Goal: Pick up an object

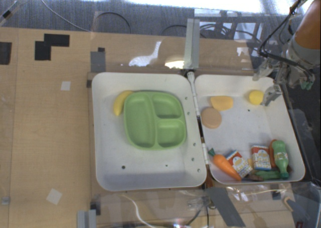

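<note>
Gripper (268, 85), fingers spread and empty, hangs at right bin (296, 136) far corner; yellow ball (256, 97) just left.

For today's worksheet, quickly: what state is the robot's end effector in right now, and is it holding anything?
End effector: open, holding nothing; it hangs over the right bin's far right corner, beside the small yellow ball.

the hand (269, 85) hangs over the right bin (291, 121) at its far right corner, near a small yellow ball (256, 97).
</note>
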Available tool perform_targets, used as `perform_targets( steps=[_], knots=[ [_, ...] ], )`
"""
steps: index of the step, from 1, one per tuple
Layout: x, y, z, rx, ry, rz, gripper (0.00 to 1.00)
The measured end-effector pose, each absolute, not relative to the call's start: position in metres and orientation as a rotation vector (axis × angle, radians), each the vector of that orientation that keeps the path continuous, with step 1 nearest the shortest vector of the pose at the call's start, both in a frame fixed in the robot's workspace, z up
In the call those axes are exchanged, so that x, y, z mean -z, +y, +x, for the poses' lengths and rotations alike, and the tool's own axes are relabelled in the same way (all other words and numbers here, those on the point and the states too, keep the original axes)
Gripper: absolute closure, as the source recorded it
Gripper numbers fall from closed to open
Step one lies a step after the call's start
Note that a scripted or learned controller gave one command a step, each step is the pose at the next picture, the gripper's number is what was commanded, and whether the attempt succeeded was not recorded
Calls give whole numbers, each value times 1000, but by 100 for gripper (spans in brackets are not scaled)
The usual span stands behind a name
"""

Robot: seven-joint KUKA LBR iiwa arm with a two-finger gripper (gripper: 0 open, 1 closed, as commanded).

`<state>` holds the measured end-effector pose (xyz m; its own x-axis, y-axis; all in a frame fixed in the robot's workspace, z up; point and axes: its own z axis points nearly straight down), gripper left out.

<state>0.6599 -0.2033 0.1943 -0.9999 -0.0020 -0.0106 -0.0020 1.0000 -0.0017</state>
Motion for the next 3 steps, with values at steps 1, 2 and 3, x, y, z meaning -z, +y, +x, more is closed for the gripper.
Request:
perform_targets(
  steps=[1, 2, 3],
  knots=[
    [-98, -205, 603, 1, 3074, 582, 0],
    [-89, -204, 556, 0, 3046, 713, 0],
    [-90, -170, 530, 1, 3054, 668, 0]
  ],
)
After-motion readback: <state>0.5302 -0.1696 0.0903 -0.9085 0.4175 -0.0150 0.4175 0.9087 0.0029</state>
